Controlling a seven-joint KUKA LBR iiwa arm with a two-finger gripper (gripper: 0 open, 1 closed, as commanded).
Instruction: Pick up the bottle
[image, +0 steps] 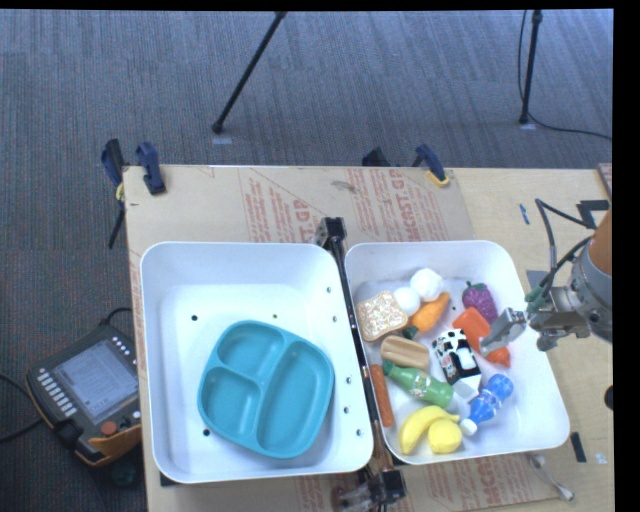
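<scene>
A green bottle (418, 381) lies on its side in the middle of the right bin (540, 400), between a hot-dog bun and a yellow banana. My gripper (505, 329) hangs over the bin's right side, above a red-orange toy (474, 324). It is to the right of the bottle and a little farther back, apart from it. The grey wrist (565, 318) reaches in from the right edge.
The right bin is crowded: a waffle (381, 315), white balls (427, 283), carrot (430, 312), purple grapes (480, 298), black-and-white cow (456, 356), blue toy (487, 400), banana (430, 428), orange stick (380, 394). The left bin (170, 280) holds a teal divided plate (265, 388).
</scene>
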